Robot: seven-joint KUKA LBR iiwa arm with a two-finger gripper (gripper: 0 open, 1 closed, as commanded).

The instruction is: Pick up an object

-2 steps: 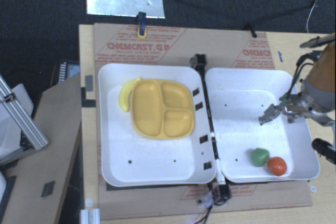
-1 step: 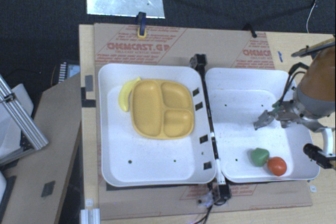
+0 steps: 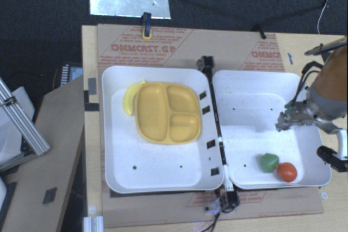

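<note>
Hovering hand (image 3: 284, 121) (right bin (image 3: 255, 92))

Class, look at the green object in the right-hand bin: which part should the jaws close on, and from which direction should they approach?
Probably grip the green object across its rounded middle, coming straight down from above. It lies low on the floor of the right bin, and the red ball sits close against one side, so close the jaws on the two sides facing away from the ball.
</note>
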